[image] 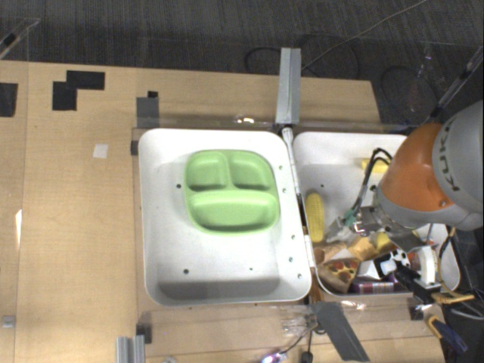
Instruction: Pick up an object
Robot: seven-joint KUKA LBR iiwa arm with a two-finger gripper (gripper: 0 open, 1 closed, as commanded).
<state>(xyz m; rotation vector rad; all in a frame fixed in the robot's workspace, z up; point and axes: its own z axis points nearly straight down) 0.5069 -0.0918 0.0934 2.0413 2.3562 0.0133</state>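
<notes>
Green plastic is what you are seeing in the left bin (151, 225): a three-compartment tray (231, 190) is lying flat, nearer that bin's far edge than its near edge, two small compartments on its far side and one long one on its near side. The bench (68, 233) under both bins is showing pale wood with black squares near its far left corner.

In the right bin (325, 151) you are looking at a heap of small things crowding the near half. A yellow corn cob (314, 215) is lying lengthwise just beside the bin's left wall. Near the near-left corner a brown and red packet (339, 269) is resting against the heap. A black and white item (395, 263) is sitting toward the near edge, touching the clutter around it. The far-left part of this bin's floor is showing bare white.

The grey arm (461, 165) with its orange band (414, 174) is reaching in from the right edge, and its wrist is hanging over the middle of the right bin. The gripper (361, 219) is pointing down into the heap, just beside the corn cob; you cannot tell how the claw is standing, because the wrist and cables are covering it, nor whether it is gripping any object.
</notes>
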